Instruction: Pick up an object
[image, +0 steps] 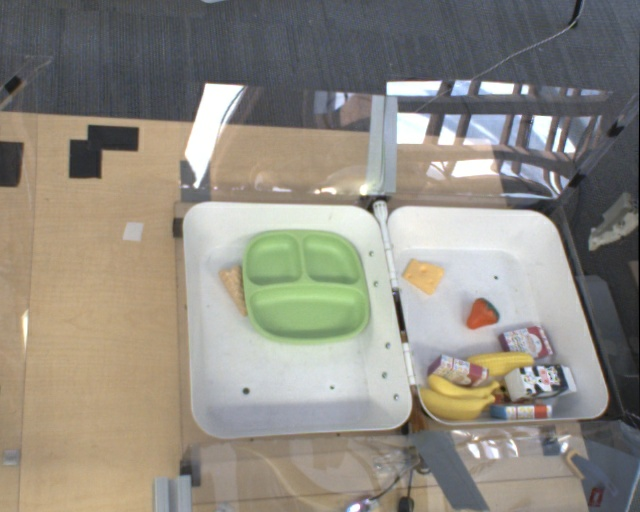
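The right bin (520, 235) holds an orange cheese slice (424, 275), a red strawberry (482, 313), a maroon packet (526, 342), a bunch of yellow bananas (470, 390), a small pink-and-white packet (459, 370), a black-and-white milk carton (538, 380) and a marker-like tube (520, 411). These lie mostly in its near right corner. In the left bin (215, 390) a green divided plate (304, 285) sits with a tan cracker (233, 288) tucked at its left edge.
A metal divider (392, 300) runs between the two bins. Clear plastic walls (300, 150) stand behind the bins. The wooden bench (90, 330) stretches to the left, with black markers near its far left corner.
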